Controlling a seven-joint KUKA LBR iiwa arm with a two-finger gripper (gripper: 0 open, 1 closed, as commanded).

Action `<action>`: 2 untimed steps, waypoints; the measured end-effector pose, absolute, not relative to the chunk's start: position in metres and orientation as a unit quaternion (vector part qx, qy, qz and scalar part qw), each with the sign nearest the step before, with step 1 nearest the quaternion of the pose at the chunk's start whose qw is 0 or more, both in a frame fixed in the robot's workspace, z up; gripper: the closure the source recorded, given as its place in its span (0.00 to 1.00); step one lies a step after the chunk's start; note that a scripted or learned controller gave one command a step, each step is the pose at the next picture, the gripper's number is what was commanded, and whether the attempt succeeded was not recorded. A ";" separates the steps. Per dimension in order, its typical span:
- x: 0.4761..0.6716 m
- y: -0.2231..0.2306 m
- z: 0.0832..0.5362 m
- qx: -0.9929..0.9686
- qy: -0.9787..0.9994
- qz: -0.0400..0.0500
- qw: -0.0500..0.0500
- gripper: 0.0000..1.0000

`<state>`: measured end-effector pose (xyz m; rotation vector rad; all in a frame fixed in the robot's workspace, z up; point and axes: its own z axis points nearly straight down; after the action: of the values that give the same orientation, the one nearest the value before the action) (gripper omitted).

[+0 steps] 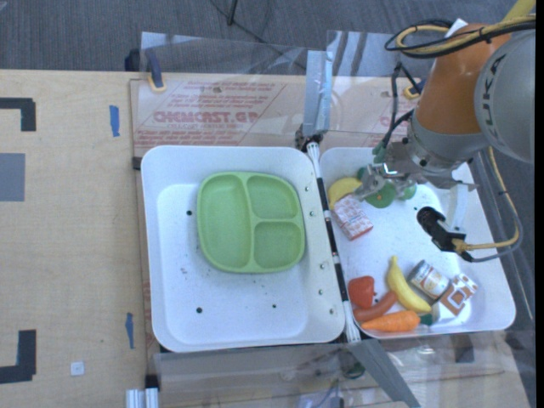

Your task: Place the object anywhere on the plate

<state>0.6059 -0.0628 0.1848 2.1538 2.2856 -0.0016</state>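
Nearest the camera, at the right bin's (501,313) six o'clock edge, lie one carrot (391,322), one red pepper (361,291), one banana (405,286), one small can (427,280) and one orange-and-white carton (460,294). One red-and-white box (352,218) sits toward ten o'clock, beside one yellow piece (343,189). One gripper (380,183) hovers at twelve o'clock over one green object (384,197); whether its jaws are clenched I cannot tell. One green three-part plate (251,222) sits alone in the left bin (170,296), on the worktop (68,253).
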 end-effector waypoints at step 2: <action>0.604 0.062 0.190 0.564 0.826 0.001 0.001 1.00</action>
<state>0.6040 0.0624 0.1897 1.7715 2.5921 0.0020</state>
